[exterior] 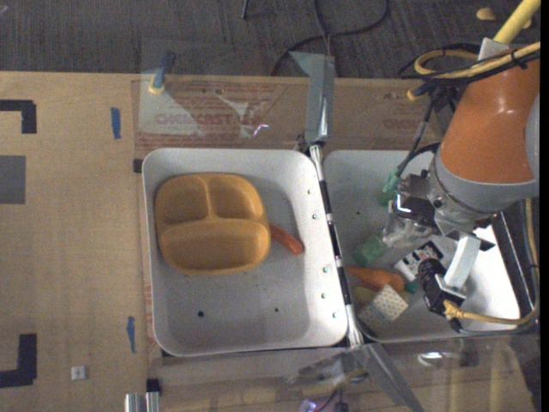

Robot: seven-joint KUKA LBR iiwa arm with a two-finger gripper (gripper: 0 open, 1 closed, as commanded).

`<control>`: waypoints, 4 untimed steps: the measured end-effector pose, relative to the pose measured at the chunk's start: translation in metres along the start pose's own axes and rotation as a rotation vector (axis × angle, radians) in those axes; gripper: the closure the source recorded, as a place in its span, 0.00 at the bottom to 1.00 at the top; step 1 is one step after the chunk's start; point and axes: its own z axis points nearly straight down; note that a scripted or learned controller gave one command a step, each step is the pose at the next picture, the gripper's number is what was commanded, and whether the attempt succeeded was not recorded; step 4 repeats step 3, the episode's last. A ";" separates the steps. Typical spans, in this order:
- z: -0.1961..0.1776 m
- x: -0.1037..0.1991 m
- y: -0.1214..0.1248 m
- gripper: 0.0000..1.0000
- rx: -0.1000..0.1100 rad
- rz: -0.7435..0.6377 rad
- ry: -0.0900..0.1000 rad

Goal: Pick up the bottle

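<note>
Arm (pixel 493 127) over right bin (pixel 343 187) | gripper (pixel 410 230) state unclear | labels unreadable

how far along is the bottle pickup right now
Done: the arm has reached into the right bin, and the gripper sits low over the clutter there, near a green item and a carrot. In hand: nothing visibly between the fingers; I cannot pick out the bottle for sure. Left: grasp and lift. The orange plate lies in the left bin.
</note>
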 end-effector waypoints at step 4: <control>0.041 0.018 -0.006 1.00 0.007 0.318 -0.001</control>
